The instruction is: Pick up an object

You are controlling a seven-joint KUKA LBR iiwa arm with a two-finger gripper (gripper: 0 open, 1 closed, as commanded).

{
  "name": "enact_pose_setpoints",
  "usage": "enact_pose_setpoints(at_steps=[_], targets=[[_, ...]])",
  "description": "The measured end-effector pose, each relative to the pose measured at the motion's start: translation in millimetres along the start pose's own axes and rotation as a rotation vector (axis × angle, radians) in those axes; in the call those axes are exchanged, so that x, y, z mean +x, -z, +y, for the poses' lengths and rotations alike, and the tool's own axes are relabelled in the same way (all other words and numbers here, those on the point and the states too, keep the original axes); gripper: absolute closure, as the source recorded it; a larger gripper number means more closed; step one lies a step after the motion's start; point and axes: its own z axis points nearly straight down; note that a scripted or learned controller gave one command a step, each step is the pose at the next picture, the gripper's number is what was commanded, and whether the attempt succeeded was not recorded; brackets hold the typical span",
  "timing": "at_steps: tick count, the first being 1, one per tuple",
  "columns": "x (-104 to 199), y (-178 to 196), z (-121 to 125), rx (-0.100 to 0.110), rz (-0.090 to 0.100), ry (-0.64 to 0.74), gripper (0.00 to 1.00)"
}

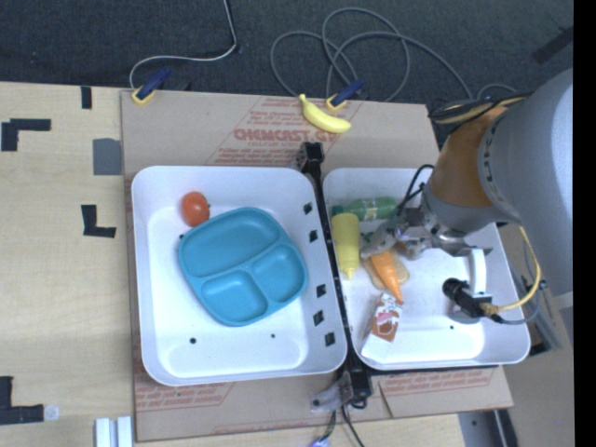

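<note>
A wooden table is carrying two white bins side by side. In the left bin, a blue plate with three parts is lying in the middle, and a small orange ball is sitting just beside its top left corner. A yellow banana is resting on the cardboard above the bins. In the right bin, a yellow bottle is lying along the left wall, with a green thing above it. An orange carrot is lying near the bottle, and a small brown packet is lying below the carrot. The pincer is reaching down just above the carrot. I cannot tell if it is open or closed.
</note>
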Motion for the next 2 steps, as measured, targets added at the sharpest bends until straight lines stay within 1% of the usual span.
enact_pose_setpoints(at_steps=[1, 2], targets=[[15.7, 1.4, -40.1, -0.004, -0.002, -0.004, 0.00], [19.7, 9.7, -40.0, 0.000, 0.005, 0.000, 1.00]])
